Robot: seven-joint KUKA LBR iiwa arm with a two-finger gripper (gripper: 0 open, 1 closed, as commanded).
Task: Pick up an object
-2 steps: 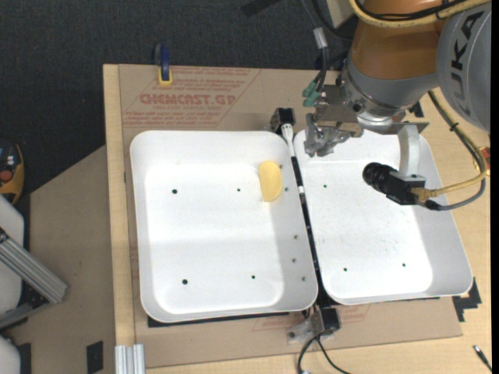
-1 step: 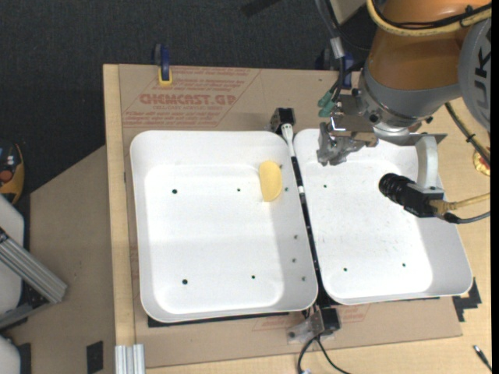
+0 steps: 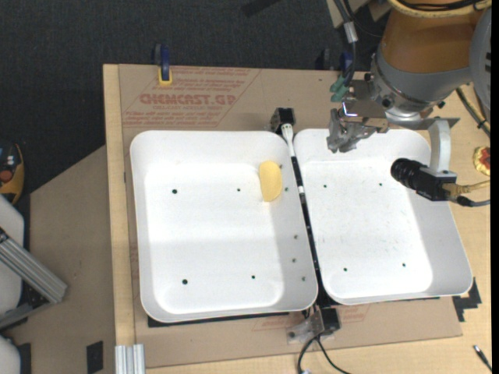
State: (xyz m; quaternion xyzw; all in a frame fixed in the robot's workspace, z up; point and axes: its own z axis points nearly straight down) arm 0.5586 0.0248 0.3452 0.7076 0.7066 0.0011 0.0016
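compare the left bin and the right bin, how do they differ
The left bin holds a yellow oval object near its right wall; the right bin has the gripper over its far left corner. The left bin looks clean, the right bin speckled. Both are shallow, white and rounded-cornered.

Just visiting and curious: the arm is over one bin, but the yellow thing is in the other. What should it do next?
Probably swing toward the left bin. The end effector hangs over the far edge of the right bin, while the only object, a small yellow lump, lies near the left bin's right wall.
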